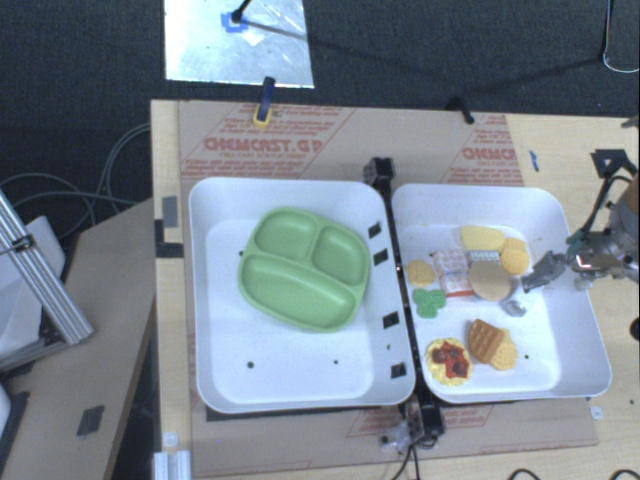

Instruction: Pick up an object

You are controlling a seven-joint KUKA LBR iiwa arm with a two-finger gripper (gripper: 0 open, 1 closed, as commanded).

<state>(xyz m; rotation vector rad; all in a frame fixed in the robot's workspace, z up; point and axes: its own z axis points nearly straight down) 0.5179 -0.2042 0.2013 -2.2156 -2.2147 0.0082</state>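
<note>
Toy foods (470,303) crowd the right bin (575,338) (tightly), so the pincer (535,273), its spread unreadable, may nudge neighbours aside.

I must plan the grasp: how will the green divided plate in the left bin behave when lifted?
The plate looks like rigid moulded plastic, so probably stiff and light. Its smooth low rim may slip from narrow jaws. Being wide and flat, it may tilt if gripped at one edge.

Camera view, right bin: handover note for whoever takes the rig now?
Tool: low over the right bin, at its right side; nothing seen between its fingers.
Toy food in the right bin: tan disc just left of the tool, waffle, pizza, green piece.
Green divided plate sits in the left bin.
Done: nothing lifted.
Left: grasp and lift one item.
</note>
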